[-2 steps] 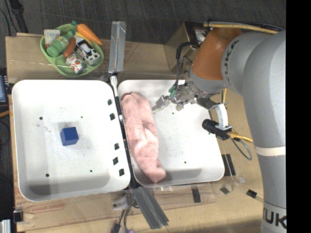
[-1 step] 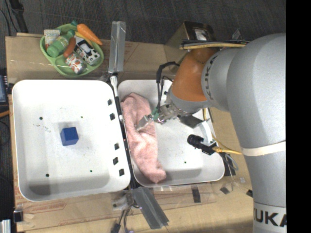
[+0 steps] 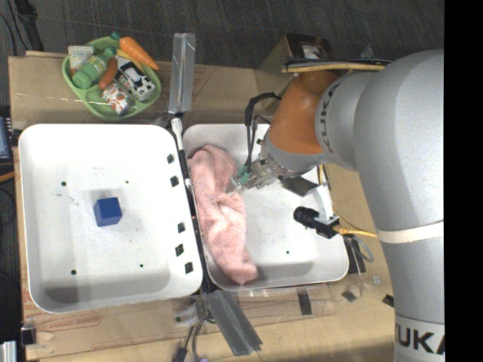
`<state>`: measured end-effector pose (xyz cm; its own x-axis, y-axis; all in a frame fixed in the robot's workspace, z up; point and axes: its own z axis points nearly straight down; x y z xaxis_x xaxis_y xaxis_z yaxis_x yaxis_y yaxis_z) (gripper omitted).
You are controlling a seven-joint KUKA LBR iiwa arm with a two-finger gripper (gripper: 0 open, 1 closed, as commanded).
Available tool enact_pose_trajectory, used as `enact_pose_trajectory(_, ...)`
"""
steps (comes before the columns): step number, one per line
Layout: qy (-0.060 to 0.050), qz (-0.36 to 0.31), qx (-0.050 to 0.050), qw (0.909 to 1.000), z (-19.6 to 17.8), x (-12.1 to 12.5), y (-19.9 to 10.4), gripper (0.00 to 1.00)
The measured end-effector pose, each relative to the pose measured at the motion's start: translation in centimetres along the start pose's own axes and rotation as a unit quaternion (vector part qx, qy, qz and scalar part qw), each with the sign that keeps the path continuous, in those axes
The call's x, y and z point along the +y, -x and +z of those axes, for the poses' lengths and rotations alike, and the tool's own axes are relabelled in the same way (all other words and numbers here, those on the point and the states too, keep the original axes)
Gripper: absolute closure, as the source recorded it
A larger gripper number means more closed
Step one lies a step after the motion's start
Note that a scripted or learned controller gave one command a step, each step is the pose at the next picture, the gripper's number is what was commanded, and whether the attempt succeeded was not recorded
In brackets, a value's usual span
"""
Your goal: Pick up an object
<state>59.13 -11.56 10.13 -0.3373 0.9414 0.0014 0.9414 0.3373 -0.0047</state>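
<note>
The pincer (image 3: pixel 243 178) hangs low over the right bin (image 3: pixel 317 266), its tip right at the upper right edge of the pink towel (image 3: pixel 220 213), and from here I cannot tell how it is set, nor do I see anything held in it. The towel lies crumpled along that bin's left wall, its long axis running from the far end toward the near end, so the bulk of it sits just left of and nearer than the pincer. A blue cube (image 3: pixel 108 211) rests in the left bin (image 3: pixel 45 292), well apart from the towel, so the towel looks the likelier target.
</note>
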Motion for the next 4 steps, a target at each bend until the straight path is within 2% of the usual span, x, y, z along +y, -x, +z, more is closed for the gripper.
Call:
enact_pose_trajectory(1, 0.000, 0.000, 0.000, 1.0000, 0.0, 0.0, 0.0, 0.00)
enact_pose_trajectory(2, 0.001, -0.005, 0.000, 1.0000, 1.0, -3.4, -2.2, 0.00)
enact_pose_trajectory(3, 0.000, -0.008, 0.000, 1.0000, 0.1, -3.3, -2.2, 1.00)
enact_pose_trajectory(4, 0.002, 0.000, 0.000, 1.0000, -12.8, 4.2, -7.3, 1.00)
